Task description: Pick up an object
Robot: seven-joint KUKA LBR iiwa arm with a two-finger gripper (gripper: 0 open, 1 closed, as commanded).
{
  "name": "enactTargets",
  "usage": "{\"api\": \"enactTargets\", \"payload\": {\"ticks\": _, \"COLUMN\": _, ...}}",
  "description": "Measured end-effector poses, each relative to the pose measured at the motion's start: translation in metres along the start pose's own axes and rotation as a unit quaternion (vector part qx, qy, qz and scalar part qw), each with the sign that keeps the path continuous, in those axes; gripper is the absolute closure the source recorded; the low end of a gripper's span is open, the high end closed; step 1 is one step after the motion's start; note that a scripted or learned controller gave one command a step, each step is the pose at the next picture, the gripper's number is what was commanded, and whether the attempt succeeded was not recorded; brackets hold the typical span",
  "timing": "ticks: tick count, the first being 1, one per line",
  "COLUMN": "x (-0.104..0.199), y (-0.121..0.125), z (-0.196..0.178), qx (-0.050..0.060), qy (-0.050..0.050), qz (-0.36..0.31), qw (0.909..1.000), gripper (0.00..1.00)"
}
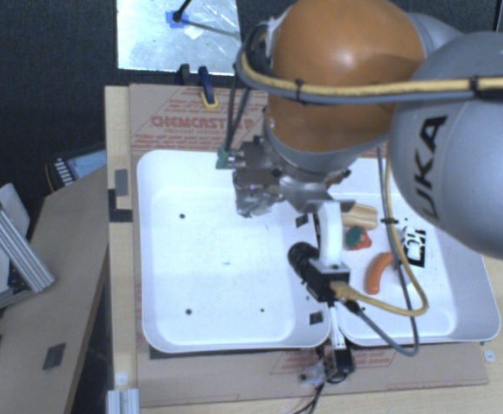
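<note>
My gripper (254, 193) hangs under the big orange wrist band, over the back right part of the left bin (191, 266). It shows as a grey metal block seen from above. The right bin (458, 317) holds an orange sausage-shaped piece (377, 272), a small red and green piece (357, 238), a tan block (361, 215) and a black-and-white item (415, 247) partly under the arm. All of these lie to the right of the gripper, past the wall between the bins. I see nothing held.
The arm's grey body covers the right bin's back half. A black fitting (310, 270) with a yellow cable (389, 304) hangs over the divider. Cardboard (182, 123) lies under the bins, with clamps (206, 89) at its back edge.
</note>
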State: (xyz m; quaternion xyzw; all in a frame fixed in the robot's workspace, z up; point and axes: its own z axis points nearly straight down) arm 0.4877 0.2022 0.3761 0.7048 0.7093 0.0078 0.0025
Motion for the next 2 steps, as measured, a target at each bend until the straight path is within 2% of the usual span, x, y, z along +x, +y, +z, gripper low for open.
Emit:
{"api": "enactTargets", "payload": {"ticks": 1, "x": 0.034, "y": 0.025, "z": -0.041, "qx": 0.003, "qy": -0.002, "qz": 0.0, "qw": 1.0, "gripper": 1.0}}
{"api": "enactTargets", "payload": {"ticks": 2, "x": 0.033, "y": 0.028, "z": -0.15, "qx": 0.001, "qy": 0.0, "qz": 0.001, "qw": 1.0, "gripper": 1.0}}
